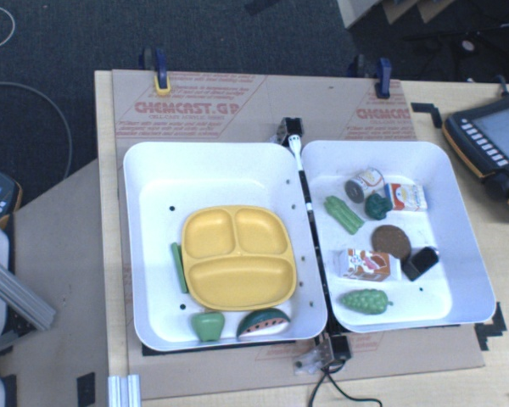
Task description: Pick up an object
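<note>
The right bin (458, 227) holds several small items: a green pea pod (343, 214), a small can (362, 185), a dark green piece (377, 205), a red and white carton (405, 196), a brown round cookie (391, 241), a black block (420, 262), a red and white packet (368, 264) and a green grape bunch (364, 301). In the left bin (153, 185) lies a yellow divided plate (238, 255), with a green stick (179, 267) at its left, a green pear-like piece (208, 325) and a watermelon slice (264, 322) in front.
Both bins rest on a brown board (195, 108) held by two clamps (160, 68) at its far edge. A black tablet (490, 139) lies at the right. Grey machine parts (8, 295) stand at the left edge.
</note>
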Tool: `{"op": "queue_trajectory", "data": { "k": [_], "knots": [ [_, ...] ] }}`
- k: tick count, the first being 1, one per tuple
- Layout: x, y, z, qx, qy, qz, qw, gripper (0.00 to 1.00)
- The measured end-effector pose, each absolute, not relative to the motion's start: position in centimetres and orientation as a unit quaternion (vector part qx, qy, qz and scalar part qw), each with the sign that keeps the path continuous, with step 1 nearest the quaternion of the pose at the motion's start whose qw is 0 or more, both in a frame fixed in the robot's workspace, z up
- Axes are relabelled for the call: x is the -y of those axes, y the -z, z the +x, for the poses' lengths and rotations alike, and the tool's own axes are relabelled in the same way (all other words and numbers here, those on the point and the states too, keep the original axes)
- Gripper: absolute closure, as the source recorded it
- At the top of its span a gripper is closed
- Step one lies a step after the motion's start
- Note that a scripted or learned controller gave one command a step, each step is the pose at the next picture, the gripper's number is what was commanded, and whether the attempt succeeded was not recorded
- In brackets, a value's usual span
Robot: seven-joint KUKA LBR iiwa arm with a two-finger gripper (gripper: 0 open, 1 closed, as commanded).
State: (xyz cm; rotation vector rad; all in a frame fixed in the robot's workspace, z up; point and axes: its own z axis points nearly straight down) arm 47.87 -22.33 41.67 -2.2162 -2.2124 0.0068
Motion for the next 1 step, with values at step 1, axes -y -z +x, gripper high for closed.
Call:
{"op": "queue_trajectory", "data": {
  "k": [1],
  "knots": [
    [15.10, -54.34, 48.02, 0.710, 0.0049, -0.704, -0.007, 1.00]
  ]
}}
